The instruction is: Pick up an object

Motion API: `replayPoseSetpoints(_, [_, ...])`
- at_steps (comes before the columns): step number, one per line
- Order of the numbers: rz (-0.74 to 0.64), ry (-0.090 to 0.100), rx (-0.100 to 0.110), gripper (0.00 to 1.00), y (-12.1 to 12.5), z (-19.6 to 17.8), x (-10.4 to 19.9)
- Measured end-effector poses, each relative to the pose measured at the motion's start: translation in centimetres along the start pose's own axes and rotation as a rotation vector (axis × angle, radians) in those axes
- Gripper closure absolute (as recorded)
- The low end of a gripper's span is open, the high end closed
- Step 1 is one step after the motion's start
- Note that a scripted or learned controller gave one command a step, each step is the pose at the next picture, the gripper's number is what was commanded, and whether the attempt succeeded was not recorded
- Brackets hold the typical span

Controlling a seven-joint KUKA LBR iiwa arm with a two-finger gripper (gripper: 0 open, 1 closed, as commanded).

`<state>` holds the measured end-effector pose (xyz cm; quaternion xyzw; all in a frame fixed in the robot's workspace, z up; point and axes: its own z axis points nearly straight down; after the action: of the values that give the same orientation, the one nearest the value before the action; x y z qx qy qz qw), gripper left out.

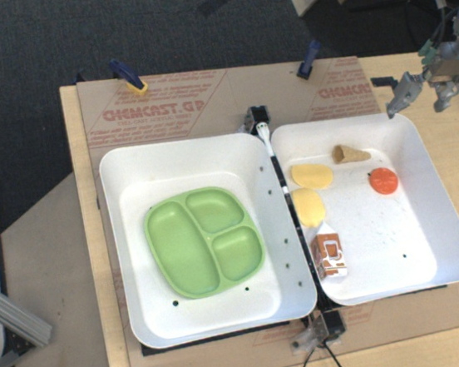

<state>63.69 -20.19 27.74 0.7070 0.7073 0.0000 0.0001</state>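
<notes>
Camera view: my gripper (pixel 419 96) hangs spread and empty above the right bin's (pixel 435 218) far corner, clear of everything. Pickable bits sit w/in that bin: tomato (pixel 383 181), two yellow pieces, carton. Left bin holds a green tray (pixel 205 241).

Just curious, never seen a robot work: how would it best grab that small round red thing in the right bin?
Straight from above, pincer fingers either side of the small round red object. It lies alone on the white right bin's floor, so any side seems free.
</notes>
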Motion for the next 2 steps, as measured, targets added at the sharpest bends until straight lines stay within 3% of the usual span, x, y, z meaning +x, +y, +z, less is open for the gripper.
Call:
replayPoseSetpoints(1, [0.002, 0.003, 0.012, 0.0, 0.35, 13.76, -1.76])
replayPoseSetpoints(2, [0.0, -0.001, 0.0, 0.0, 0.67, 12.78, -1.77])
